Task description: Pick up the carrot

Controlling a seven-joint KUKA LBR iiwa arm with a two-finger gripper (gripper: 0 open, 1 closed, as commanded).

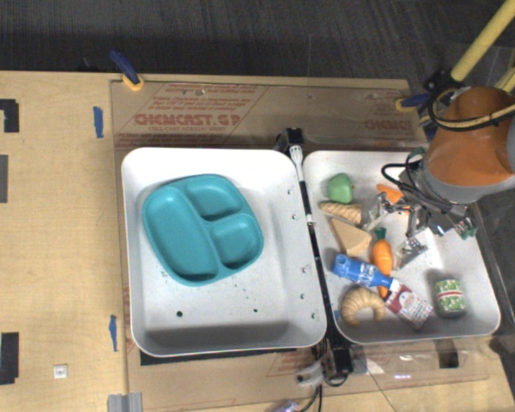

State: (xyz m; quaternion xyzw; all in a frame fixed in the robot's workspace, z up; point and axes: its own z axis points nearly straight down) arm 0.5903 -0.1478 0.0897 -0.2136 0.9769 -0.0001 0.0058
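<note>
I judged the approach step to be in hand: the metal two-finger gripper (409, 230) hung low in the right-hand white bin (485, 303), just beside the small orange carrot (382, 255), which lay near the bin's middle. Nothing sat between the fingers that I could see; how wide they stood I could not tell through the tangle of metal and cable.

The next move, as I reckoned it, called for shifting over the carrot and descending squarely. Clutter crowded it: a tan wedge-shaped bread slice (352, 240) touching it, a blue bottle (361, 271) just below, a brown croissant (362, 304), a red-and-white carton (408, 304), a green can (449, 296), and a green round toy (340, 187) farther off. The left bin (154, 316) held a teal divided plate (202, 227).
</note>
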